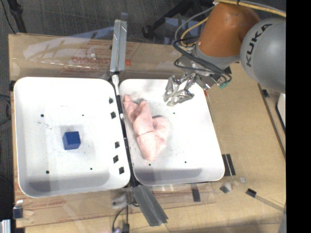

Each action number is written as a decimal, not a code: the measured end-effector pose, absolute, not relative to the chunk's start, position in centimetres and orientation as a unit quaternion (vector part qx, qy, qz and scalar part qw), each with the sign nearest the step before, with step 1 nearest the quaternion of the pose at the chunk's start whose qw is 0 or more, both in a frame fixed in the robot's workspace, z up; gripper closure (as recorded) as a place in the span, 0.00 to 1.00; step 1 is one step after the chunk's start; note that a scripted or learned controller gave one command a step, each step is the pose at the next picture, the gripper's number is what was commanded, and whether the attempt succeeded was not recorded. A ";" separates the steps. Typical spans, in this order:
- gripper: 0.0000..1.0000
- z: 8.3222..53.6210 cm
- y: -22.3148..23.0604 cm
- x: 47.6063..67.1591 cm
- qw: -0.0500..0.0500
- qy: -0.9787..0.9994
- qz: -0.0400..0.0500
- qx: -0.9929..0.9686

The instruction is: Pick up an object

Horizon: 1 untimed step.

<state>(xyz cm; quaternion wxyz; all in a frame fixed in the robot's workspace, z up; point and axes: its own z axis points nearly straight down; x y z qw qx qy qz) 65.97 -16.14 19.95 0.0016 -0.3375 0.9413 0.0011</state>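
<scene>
Gripper (177, 92) hangs over the far part of the right bin (206, 130), fingers apart and nothing between them. The pink cloth (148, 127) lies crumpled along that bin's left side (near the gripper, not touching), and a blue cube (72, 140) sits in the left bin (29, 106).

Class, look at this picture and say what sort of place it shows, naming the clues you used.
Most likely a robotics lab or test bench. A grey robot arm with a gripper reaches over two white bins; one holds a blue cube, the other a pink cloth.
</scene>
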 end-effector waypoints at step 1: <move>1.00 28.3 -12.7 65.5 0.001 0.938 0.000 -0.347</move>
